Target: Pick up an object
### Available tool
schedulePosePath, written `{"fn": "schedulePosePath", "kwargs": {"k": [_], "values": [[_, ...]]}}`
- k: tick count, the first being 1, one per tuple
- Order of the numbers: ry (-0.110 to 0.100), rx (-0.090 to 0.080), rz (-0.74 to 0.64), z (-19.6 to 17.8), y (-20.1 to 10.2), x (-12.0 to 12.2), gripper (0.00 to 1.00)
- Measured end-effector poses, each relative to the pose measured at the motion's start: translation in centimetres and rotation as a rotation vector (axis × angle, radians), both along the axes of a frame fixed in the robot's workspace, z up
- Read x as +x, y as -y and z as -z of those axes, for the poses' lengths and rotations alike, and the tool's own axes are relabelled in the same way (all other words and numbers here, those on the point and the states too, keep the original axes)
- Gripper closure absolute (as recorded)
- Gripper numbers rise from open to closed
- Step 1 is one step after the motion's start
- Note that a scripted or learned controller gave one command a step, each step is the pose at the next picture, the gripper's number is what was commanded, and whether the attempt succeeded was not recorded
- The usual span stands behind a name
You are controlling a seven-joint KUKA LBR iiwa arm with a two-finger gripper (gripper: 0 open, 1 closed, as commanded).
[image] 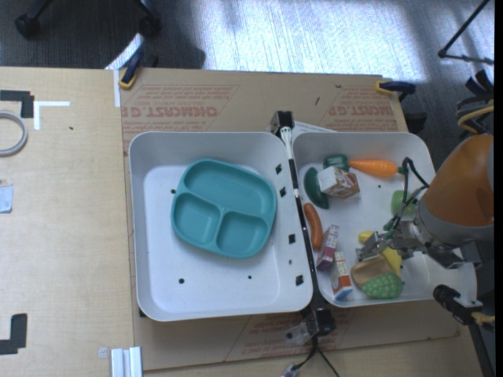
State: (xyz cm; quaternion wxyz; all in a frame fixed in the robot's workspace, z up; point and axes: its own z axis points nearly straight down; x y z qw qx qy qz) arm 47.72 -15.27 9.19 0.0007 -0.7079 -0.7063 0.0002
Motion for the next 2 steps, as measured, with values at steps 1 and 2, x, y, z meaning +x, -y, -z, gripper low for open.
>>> {"fn": "schedulePosePath", "kwargs": {"k": [1, 2], "values": [[0.002, -0.001, 0.003, -1.0, 0.0, 0.1, 1.00], [0.002, -0.001, -0.002, -12.5, -5.5, 0.1, 1.00]]}}
